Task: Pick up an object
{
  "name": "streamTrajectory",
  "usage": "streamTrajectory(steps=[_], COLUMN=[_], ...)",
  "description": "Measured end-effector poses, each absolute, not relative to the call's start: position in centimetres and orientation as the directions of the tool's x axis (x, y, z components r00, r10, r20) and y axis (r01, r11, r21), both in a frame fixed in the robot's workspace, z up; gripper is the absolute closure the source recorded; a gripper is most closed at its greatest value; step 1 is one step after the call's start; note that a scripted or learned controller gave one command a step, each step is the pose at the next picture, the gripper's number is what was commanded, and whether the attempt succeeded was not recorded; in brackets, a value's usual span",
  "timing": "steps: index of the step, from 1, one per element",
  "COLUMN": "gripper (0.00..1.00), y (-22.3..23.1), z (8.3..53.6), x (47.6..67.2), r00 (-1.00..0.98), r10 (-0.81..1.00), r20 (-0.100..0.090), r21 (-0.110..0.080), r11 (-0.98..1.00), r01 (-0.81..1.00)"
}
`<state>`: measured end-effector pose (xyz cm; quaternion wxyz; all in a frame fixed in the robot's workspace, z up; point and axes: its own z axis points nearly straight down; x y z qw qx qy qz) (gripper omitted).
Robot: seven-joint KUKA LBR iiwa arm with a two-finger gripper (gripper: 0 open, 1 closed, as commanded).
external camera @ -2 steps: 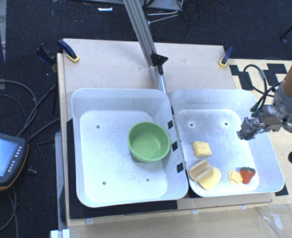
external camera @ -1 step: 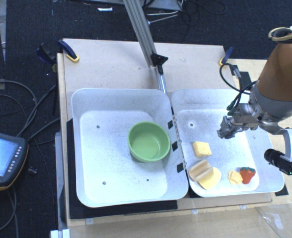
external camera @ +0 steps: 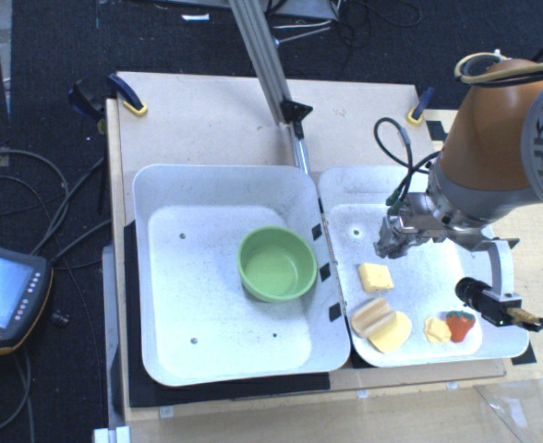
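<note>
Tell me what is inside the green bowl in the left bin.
The green bowl shows only its own bare green bottom. The near part of its floor is hidden behind the front wall, so something small lying there cannot be ruled out.

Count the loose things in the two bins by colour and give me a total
Green: 1, the bowl in the left bin.
Yellow: 3, the block, the rounded pieces and the small piece, all in the right bin.
Red: 1, the strawberry-like item.
Total: 5
</note>
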<state>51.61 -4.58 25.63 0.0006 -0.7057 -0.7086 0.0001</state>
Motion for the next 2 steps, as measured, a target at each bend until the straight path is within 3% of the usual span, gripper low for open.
streamTrajectory(steps=[2], gripper=[1.0], y=[6.2], z=[24.1], x=[54.6], r00=[-0.004], r10=[1.0], r20=[0.001], r21=[-0.002], r11=[0.004], r01=[1.0])
